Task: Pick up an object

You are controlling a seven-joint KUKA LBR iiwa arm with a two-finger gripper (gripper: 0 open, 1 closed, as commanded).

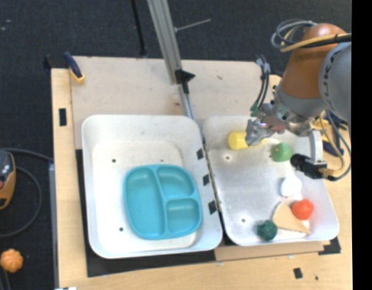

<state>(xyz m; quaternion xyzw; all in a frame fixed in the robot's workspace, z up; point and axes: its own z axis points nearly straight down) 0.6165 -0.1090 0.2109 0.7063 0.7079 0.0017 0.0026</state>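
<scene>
Nearest us in the right bin (pixel 234 222), the dark green ball (pixel 267 229), wedge (pixel 287 220) and red ball (pixel 303 209) lie untouched. At its far end, the hand (pixel 256 133) is down just beside the yellow ball (pixel 237 141). Grip state I cannot tell, and nothing looks lifted, so the pick is yet to be made.

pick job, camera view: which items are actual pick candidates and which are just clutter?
Job items:
- gripper, low at the right bin's far end
- yellow object, right beside it
- green ball
- white object
- red ball
- tan wedge
- dark green object

Lying about:
- blue divided tray in the left bin
- small orange pumpkin off the bench
</scene>
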